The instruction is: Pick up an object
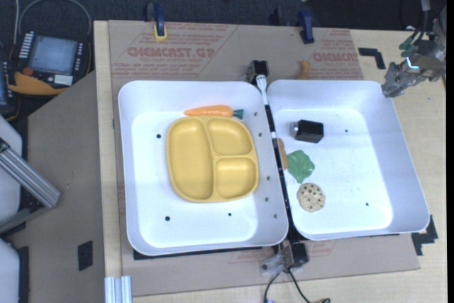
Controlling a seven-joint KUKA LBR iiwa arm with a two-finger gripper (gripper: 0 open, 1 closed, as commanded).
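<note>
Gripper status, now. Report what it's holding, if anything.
Gripper: at the right bin's upper right corner, above the rim; open or shut cannot be told, and nothing is seen in its hold.

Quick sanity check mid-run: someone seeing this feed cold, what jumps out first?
The yellow divided plate fills the middle of the left bin, with an orange carrot lying just beyond its far edge. In the right bin, a small black block, a green piece and a speckled cookie cluster near the left wall. The gripper hangs off that bin's far right corner.
</note>
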